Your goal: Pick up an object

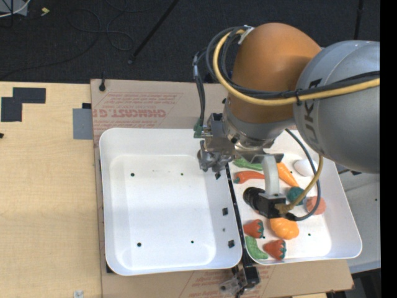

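**Gripper** point(213, 159): hanging low over the divide where the two bins are meeting. The wrist is hiding it, so whether it is released or clenched cannot be told. Nothing is showing in its hold.

**Progress:** judged as not yet done. The descent is looking close to finished, while the closing and the lift are remaining.

**Likeliest objects:** orange-red pepper point(248, 176) and green pod point(249, 164), lying just beside the gripper inside the right bin point(348, 231). Both are appearing small, curved, smooth and toy-like.

**Farther out, same bin:** carrot point(286, 174) lying aslant, with strawberry point(253, 228) and orange fruit point(284, 228) sitting near the front wall.

**Left bin** point(107, 185): lying beside the gripper's other flank

**Arm** point(347, 104): reaching in above the right bin
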Motion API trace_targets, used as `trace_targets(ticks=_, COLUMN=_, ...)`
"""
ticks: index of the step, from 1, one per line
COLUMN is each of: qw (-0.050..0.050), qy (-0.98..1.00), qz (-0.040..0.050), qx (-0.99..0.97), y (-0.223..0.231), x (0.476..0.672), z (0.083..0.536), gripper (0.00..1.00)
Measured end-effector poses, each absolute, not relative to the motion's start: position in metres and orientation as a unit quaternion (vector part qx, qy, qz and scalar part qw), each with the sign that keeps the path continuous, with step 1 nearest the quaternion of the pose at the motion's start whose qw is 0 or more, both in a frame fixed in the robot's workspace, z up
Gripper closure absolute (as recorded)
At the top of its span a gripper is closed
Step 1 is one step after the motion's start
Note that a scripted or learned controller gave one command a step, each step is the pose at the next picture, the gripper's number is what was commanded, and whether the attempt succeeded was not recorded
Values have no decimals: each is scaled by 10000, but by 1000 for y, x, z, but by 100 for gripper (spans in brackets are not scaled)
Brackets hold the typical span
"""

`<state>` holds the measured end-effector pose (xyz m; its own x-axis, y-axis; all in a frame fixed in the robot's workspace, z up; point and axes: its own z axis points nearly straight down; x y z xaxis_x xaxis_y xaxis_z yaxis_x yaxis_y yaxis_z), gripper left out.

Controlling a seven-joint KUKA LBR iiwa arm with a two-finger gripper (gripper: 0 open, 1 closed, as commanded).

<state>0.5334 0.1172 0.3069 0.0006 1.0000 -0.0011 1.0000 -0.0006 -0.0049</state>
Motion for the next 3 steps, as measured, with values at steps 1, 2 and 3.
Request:
trace_targets(ticks=1, qw=1, qy=-7068, qz=3, qx=-7075, y=80, x=507, z=364, gripper=100)
trace_targets(ticks=2, qw=31, qy=-7063, qz=39, qx=-7079, y=54, x=487, z=293, gripper=100)
trace_targets(ticks=3, qw=43, qy=-7063, qz=47, qx=-7079, y=39, x=475, z=201, gripper=100)
